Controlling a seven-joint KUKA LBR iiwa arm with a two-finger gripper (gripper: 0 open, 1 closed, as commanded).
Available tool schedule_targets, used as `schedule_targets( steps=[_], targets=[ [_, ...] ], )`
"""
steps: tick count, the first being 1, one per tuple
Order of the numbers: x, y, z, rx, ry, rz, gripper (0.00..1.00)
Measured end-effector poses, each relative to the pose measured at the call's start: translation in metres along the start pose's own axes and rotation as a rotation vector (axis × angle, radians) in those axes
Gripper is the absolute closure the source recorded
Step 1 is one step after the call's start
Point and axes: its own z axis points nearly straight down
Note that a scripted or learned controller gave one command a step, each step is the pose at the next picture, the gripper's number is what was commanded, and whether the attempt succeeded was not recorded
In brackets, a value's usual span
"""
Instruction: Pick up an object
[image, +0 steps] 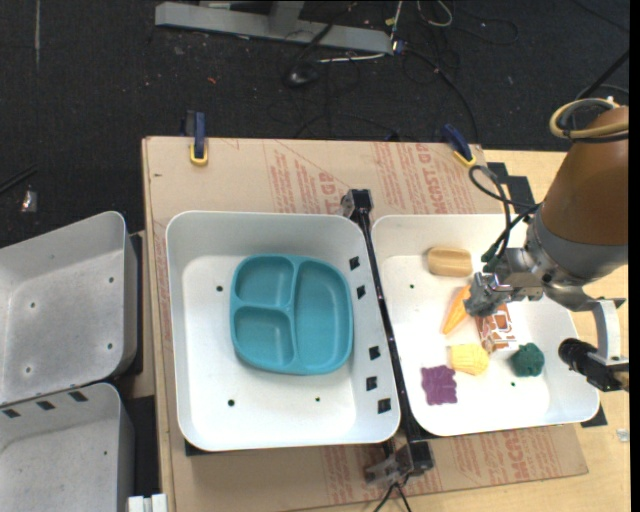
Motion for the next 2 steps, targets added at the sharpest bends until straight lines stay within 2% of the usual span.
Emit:
schedule_targets(
  steps=[1, 2],
  targets=[
    [0.047, 0.019, -0.005, 0.000, 0.000, -0.001, 1.00],
    [0.096, 0.025, 0.003, 0.003, 0.001, 0.000, 1.00]
  ],
)
